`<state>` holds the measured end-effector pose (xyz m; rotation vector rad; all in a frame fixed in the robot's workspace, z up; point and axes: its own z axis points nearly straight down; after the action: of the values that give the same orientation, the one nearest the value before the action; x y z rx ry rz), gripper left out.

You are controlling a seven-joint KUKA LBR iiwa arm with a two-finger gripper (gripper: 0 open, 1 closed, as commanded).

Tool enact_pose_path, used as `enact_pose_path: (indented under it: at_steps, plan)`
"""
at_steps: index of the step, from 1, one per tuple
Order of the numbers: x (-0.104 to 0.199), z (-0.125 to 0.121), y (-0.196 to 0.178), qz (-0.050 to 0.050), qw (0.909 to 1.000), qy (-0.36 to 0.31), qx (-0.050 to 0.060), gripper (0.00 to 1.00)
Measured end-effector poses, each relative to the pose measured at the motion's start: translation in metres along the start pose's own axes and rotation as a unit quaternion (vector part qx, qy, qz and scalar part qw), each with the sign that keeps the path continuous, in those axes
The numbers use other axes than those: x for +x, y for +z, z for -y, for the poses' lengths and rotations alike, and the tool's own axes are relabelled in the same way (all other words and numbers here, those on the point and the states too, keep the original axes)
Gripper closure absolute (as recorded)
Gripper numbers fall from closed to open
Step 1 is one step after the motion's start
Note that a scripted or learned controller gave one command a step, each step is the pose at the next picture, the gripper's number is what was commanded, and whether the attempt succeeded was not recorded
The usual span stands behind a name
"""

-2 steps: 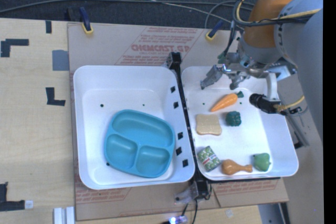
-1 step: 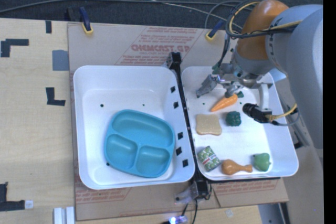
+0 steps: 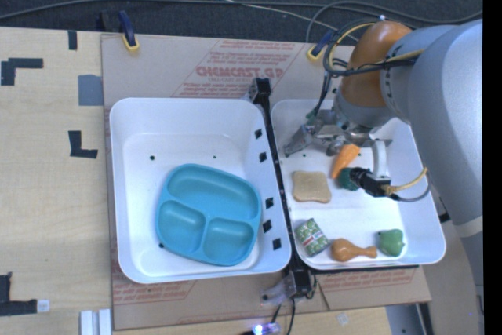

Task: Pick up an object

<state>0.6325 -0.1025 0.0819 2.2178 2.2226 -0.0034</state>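
Note:
My gripper [image 3: 320, 140] hangs low over the back of the right bin [image 3: 420, 192], its fingers spread apart and nothing between them. One grey finger [image 3: 297, 143] points down-left toward the divider. An orange toy carrot [image 3: 343, 160] with a green top lies just beside the other finger, at the gripper's front right. A slice of toy toast [image 3: 311, 186] lies a little nearer the front. Along the front wall sit a green and red packet [image 3: 311, 236], a brown drumstick [image 3: 351, 250] and a green pepper [image 3: 390, 242].
The left bin [image 3: 129, 169] holds a blue divided plate [image 3: 208, 214]. The grey arm with its orange band [image 3: 376, 63] covers the right bin's back right corner. A black and yellow cable [image 3: 384, 187] trails across that bin's right side.

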Motion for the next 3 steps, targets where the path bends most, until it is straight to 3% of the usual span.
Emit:
enact_pose_path:
  at_steps: [1, 3]
  plan:
    - [0.001, -0.001, -0.013, -0.001, 1.0000, 0.000, -0.001, 1.00]
    - [0.005, -0.020, -0.117, -0.001, 1.0000, 0.000, -0.002, 1.00]
